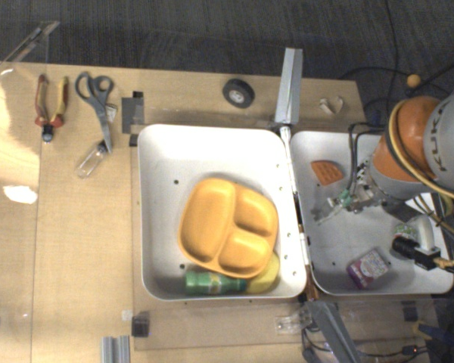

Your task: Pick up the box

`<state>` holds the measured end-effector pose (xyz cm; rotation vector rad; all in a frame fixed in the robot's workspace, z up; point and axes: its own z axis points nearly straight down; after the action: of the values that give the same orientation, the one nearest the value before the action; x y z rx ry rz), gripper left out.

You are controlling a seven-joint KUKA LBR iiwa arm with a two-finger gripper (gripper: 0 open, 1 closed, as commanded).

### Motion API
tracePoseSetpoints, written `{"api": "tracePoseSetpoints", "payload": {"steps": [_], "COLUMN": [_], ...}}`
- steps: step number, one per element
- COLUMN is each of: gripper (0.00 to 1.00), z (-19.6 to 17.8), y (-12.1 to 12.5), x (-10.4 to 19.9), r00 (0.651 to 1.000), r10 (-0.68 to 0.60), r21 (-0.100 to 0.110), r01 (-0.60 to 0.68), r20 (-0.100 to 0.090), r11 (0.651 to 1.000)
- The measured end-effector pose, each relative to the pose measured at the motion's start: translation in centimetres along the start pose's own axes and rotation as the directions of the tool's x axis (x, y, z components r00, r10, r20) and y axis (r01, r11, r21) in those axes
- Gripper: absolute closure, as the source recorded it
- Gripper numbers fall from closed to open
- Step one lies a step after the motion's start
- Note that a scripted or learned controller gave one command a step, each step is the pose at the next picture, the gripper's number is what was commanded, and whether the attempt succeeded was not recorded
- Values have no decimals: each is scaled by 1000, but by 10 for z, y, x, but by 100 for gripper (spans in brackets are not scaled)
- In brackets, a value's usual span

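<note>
Low in the right bin [318, 278], the box [368, 267] sits near its front rim.

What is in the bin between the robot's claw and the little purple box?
Just bare white bin floor. In the camera view the gripper hangs above the right bin, and the purple box lies lower right of it.

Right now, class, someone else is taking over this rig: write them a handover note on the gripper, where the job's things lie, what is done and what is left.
Gripper: over the right bin, upper middle; open or shut cannot be told.
Box: small, purple, lies tilted on the right bin's floor near its front edge, apart from the gripper.
Also there: orange piece in the right bin; yellow tray and green bottle in the left bin.
Done: nothing shows as grasped.
Left: reach the box, grip, lift.
</note>
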<state>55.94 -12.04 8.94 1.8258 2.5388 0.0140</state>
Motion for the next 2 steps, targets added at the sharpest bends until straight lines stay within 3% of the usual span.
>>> {"api": "tracePoseSetpoints", "payload": {"steps": [1,2], "gripper": [0,0], "z": [2,4], "y": [66,110], "x": [-1,-15], "r00": [995,998], "r10": [95,-64], "r21": [5,19], "r01": [-95,64], "r20": [-1,-8], "r11": [995,998]}}
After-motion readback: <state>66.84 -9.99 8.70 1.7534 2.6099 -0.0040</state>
